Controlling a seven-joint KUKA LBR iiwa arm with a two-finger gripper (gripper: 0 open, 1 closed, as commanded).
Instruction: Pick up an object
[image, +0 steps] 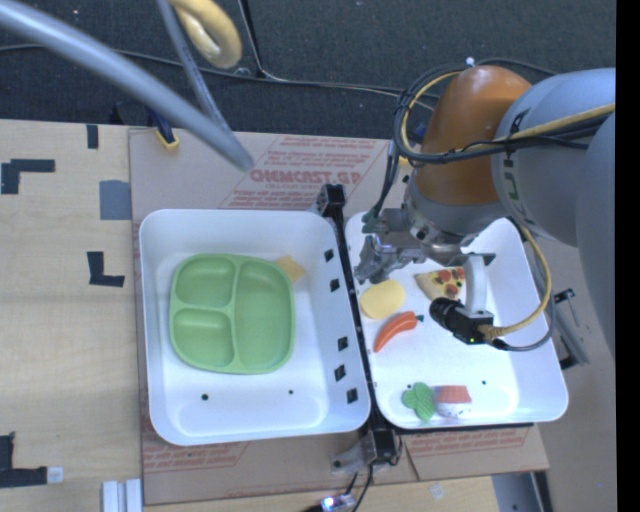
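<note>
— Hanging over the right bin (540, 385), are you?

— Yes. My gripper (378, 262) sits low at that bin's upper left corner, close to the divider between the two bins.

— Fingers open or closed?

— I cannot tell; they are too dark and tangled with the wrist above them. Nothing shows between them.

— Count what lies in your bin.

— Five things. One yellow piece (383, 298) just below my gripper, maybe touching it. One orange carrot (395, 329) just below that, tilted. One pizza slice (440, 283) to the right, partly under my wrist. One green vegetable (421, 401) near the lower edge, and one red-and-white block (454, 395) right beside it.

— And the left bin (160, 380)?

— Two things. One green tray (233, 313) with three compartments, lying flat in the middle, and one small yellow chip (290, 267) at the tray's upper right corner.

— Both bins together?

— Two white bins side by side on cardboard (300, 165), touching along the middle.
</note>
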